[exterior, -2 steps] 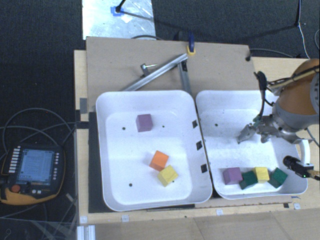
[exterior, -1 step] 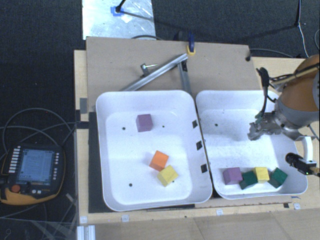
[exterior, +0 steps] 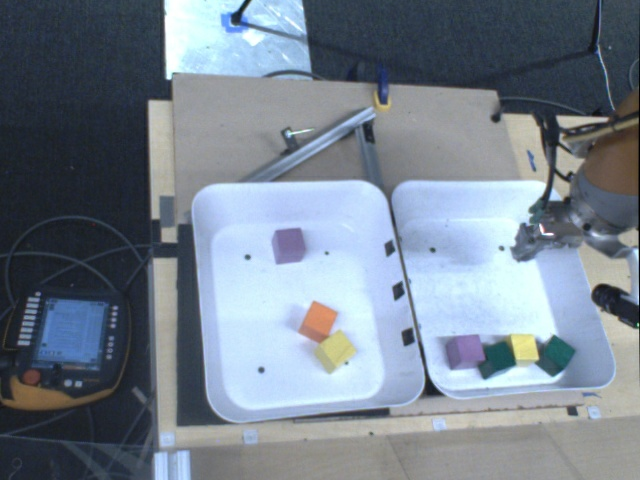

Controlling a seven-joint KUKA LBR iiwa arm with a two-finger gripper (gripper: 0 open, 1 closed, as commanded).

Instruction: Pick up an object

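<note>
Along the right bin's (exterior: 440, 203) front wall sit a purple cube (exterior: 464, 350), two green cubes (exterior: 496, 359) and a yellow one (exterior: 524, 347), touching; gripper (exterior: 530, 240) hovers well apart near the right wall, jaw state can't tell. Risk: fingers jam between packed blocks or hit the wall

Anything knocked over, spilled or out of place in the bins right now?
Nothing stands out. All blocks lie inside the bins: three in the left bin, four bunched along the right bin's near edge. The gripper hangs over the right bin's far right side.
</note>
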